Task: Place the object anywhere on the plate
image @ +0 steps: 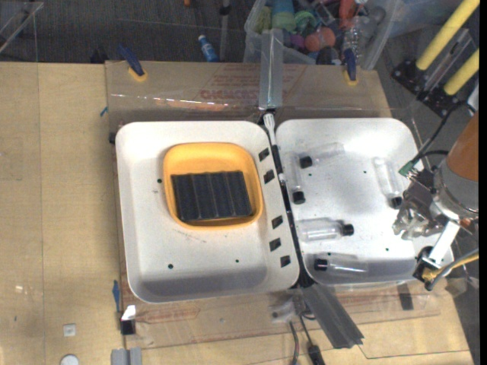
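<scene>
An orange plate [173,160] lies in the left bin [137,249], and a black ribbed slab [211,195] covers most of its middle. Several clear vials with black caps lie in the right bin [358,131]: one at the back [323,152], one near the right wall [384,176], one in the middle [326,230] and one at the front [341,265]. A loose black cap [298,197] sits near the divider. My gripper [412,217] hangs over the right bin's front right corner, just right of the vials, with nothing visibly in it.
A row of black clips [272,196] runs along the divider between the bins. The grey arm with its orange band [463,158] comes in over the right rim. A clear tub of colourful toys [316,10] stands behind the bench.
</scene>
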Tool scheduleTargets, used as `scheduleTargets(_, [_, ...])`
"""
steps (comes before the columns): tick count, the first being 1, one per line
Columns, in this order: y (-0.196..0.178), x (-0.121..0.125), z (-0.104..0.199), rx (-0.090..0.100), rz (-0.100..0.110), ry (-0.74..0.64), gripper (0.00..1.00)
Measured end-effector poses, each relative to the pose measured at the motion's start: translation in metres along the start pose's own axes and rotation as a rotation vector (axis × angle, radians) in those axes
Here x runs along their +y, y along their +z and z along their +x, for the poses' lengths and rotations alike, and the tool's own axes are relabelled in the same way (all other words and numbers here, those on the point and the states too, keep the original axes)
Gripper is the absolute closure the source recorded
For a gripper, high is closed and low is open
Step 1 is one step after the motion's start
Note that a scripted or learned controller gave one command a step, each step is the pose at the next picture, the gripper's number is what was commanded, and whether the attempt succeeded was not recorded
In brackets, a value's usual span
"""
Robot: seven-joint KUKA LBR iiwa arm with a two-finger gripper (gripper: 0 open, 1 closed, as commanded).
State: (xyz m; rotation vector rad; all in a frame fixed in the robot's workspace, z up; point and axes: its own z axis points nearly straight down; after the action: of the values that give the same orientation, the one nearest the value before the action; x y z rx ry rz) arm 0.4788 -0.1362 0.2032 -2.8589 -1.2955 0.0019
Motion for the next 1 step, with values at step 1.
scheduleTargets(1, [0.0212,0.0584,0.0303,-0.001,-0.003,-0.147,1.00])
